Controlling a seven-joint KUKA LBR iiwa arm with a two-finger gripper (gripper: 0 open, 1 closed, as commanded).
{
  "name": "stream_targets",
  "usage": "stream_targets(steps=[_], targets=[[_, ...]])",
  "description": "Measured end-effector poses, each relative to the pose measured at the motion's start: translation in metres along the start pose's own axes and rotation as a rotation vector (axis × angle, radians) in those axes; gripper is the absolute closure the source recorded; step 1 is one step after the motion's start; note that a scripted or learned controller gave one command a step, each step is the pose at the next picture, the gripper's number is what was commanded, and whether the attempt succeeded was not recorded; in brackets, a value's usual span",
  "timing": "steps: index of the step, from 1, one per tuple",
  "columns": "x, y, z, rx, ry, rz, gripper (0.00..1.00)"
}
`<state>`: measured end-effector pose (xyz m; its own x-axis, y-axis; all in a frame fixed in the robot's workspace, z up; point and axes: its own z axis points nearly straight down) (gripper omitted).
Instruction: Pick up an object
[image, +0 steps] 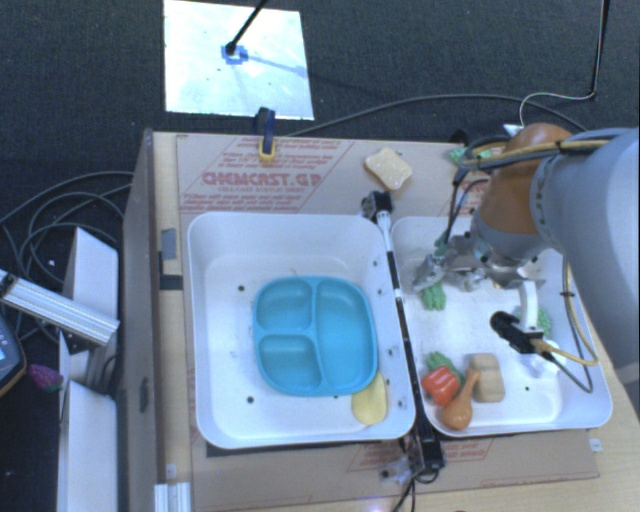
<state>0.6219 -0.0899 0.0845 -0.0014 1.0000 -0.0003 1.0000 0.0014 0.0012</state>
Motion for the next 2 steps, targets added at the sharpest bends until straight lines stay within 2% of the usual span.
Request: stream_targets(steps=[1,2], targets=[[0.0,0.001,-0.011,-0.002,-0.001,-0.003,1.0],[0.069,-0.03,-0.101,-0.003,0.001,-0.004,1.0]])
